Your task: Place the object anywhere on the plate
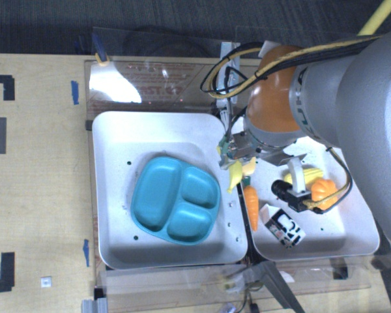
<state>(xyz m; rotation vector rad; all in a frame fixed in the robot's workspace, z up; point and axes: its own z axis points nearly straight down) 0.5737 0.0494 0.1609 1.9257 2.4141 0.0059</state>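
A blue divided plate (174, 201) lies in the left bin (111, 142). My gripper (234, 156) hangs over the wall between the two bins, just right of the plate's upper right rim. It is shut on a small yellow banana-shaped object (236, 175), which points down from the fingers. That object hangs above the top end of an orange carrot (251, 207).
The right bin (352, 233) holds the carrot along its left wall, a white and black packet (283, 228) near the front, and an orange fruit (324, 189) beside a yellow piece (311, 175). The arm's grey body covers the bin's back right.
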